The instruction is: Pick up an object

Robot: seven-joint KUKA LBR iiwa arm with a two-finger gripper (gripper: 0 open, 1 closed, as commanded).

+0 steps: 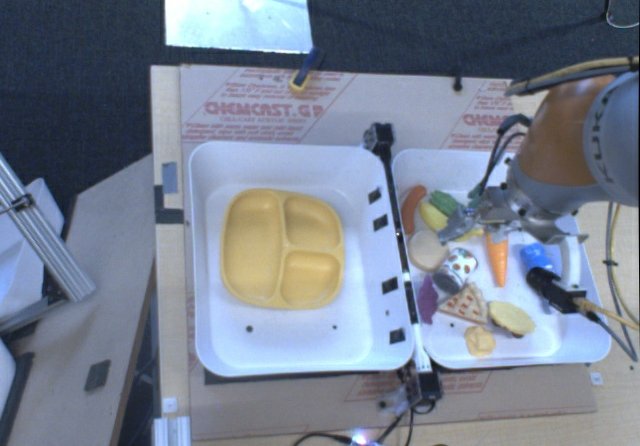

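Note:
My gripper (468,223) hangs low over the back half of the right bin (590,334), with the grey and orange arm reaching in from the right. Just left of it lie a green and yellow toy (438,207) and a red sausage (411,205). An orange carrot (497,260) lies just below it, beside a blue piece (535,256). A round beige piece (426,252) and a white and red round toy (461,262) sit in front of it. Nothing shows held in the gripper.
Nearer the front of the right bin are a pizza slice (463,306), a purple piece (427,298), a yellow potato-like piece (511,317) and a small biscuit (479,340). The left bin (210,334) holds a yellow divided plate (282,247). A black-clipped divider (392,234) separates the bins.

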